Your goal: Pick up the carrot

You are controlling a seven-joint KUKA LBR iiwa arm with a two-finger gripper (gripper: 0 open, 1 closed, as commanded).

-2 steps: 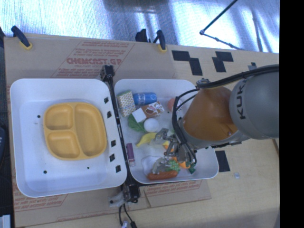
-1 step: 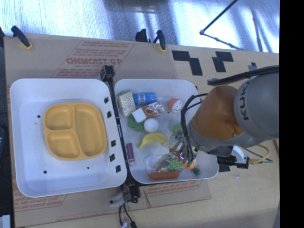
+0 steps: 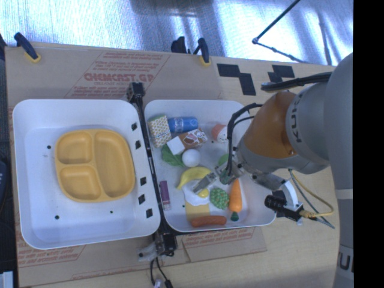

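Observation:
The carrot (image 3: 235, 195) is orange with a green stub at its near end. It lies lengthwise in the front right part of the right bin (image 3: 259, 219), beside a bumpy green vegetable (image 3: 219, 197). My gripper (image 3: 214, 177) hangs low over the bin's middle, just left of and slightly behind the carrot's far tip, near the right end of a yellow banana (image 3: 192, 176). The orange band and grey wrist cover the bin's right side. Nothing shows as held.
The right bin is crowded: a blue can (image 3: 183, 123), a checkered box (image 3: 159, 130), a white ball (image 3: 191, 158), a yellow block (image 3: 197, 209) and a red sausage (image 3: 208, 221). The left bin (image 3: 30, 221) holds a yellow divided plate (image 3: 95, 164).

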